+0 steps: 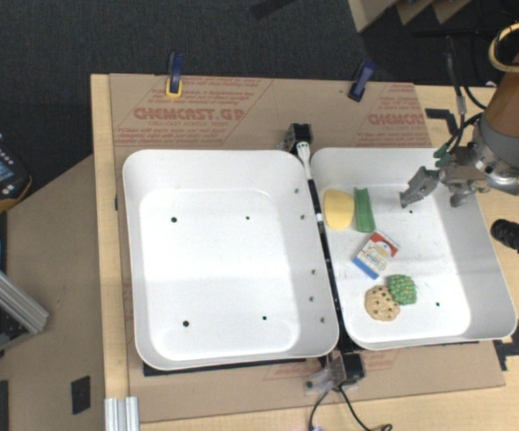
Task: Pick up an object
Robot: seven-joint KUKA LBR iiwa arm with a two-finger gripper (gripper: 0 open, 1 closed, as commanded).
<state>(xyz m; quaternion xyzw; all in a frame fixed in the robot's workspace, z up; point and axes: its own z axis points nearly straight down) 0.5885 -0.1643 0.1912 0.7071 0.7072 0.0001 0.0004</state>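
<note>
The right bin holds several small objects. A yellow rounded piece lies next to a green bar near the bin's left wall. Below them is a small blue, white and red packet. Further down sit a brown cookie and a green bumpy piece, touching each other. My gripper hangs above the upper right part of this bin, to the right of the green bar. Its fingers are spread apart and nothing is between them.
The left bin stands beside the right one on a cardboard sheet held by blue clamps. The arm's grey body with its orange band enters from the right edge.
</note>
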